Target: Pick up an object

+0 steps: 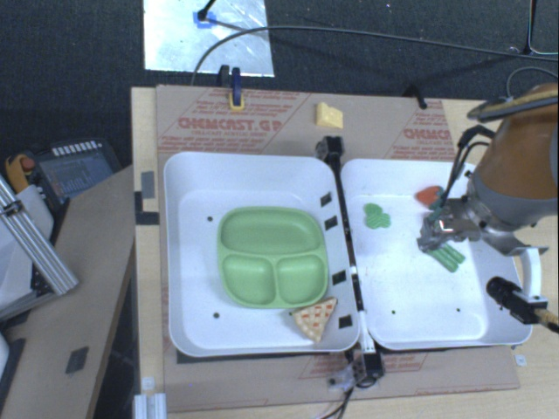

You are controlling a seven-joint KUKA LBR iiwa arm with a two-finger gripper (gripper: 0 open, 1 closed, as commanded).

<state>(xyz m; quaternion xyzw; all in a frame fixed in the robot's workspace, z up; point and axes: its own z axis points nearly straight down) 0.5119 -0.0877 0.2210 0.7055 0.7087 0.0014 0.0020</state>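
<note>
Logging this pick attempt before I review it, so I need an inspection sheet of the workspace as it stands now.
Surface: two white bins, left bin and right bin, on cardboard.
Job's things: green divided plate and pizza slice toy in left bin; small green piece, orange piece and green ribbed toy in right bin.
Clutter: yellow block on the cardboard behind the bins.
Grippers: claw low over the ribbed toy; grasp unclear.
Cables: black cable across the floor.
Surroundings: dark carpet, foil sheet, handheld controller at left.
</note>
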